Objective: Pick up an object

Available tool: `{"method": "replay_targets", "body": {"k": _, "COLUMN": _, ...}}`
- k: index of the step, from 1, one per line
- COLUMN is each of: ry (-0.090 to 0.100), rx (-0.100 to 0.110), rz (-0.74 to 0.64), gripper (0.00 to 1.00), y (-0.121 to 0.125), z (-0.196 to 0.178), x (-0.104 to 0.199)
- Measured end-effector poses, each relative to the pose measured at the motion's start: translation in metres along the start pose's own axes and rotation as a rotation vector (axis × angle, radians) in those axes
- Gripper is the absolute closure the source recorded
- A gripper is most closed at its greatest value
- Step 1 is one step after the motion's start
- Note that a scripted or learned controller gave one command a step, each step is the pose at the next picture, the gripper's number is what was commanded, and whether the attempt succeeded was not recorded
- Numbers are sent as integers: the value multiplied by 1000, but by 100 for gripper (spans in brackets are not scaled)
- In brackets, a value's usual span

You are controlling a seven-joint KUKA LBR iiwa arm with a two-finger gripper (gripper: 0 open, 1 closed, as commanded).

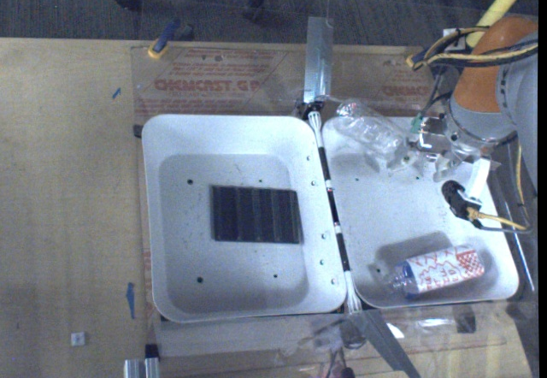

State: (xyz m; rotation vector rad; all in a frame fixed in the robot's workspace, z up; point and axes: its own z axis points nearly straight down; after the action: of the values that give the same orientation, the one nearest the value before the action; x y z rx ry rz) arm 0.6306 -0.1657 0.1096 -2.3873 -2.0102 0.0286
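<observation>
Arm's claw [425, 148] low over right bin [410, 222], beside a crumpled clear plastic bottle [367, 130] at far edge — finger state cannot be told; red-white patterned bottle [440, 271] lies near front — risk: thin clear plastic may slip or crush sideways w/ off-centre closure.
</observation>
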Motion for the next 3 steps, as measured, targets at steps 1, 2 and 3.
{"method": "replay_targets", "body": {"k": 1, "ry": 12, "rx": 16, "rz": -124, "gripper": 0, "y": 15, "z": 17, "x": -45}}
{"method": "replay_targets", "body": {"k": 2, "ry": -6, "rx": -23, "rz": -196, "gripper": 0, "y": 5, "z": 23, "x": -37}}
{"method": "replay_targets", "body": {"k": 3, "ry": -16, "rx": 17, "rz": -251, "gripper": 0, "y": 25, "z": 23, "x": -3}}
